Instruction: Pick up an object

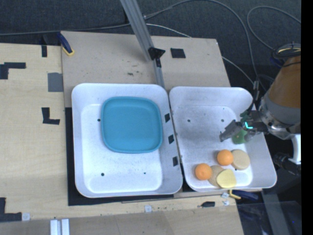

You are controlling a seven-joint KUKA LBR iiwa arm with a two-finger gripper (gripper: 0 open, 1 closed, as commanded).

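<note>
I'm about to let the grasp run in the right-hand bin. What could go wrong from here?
The gripper is at a small green object near the right bin's far side wall, so the object could get pushed against it. The orange balls and pale pieces cluster just below; a drifting descent could knock them.

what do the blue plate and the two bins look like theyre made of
The blue plate looks like moulded plastic: uniform turquoise, rounded-square shape, a soft satin sheen. The left bin and the right bin also look like thin formed plastic, white with rounded corners and a raised rim; the right one's floor is scuffed grey, suggesting a matte, worn surface. From this view, plastic is only a likely guess.
</note>
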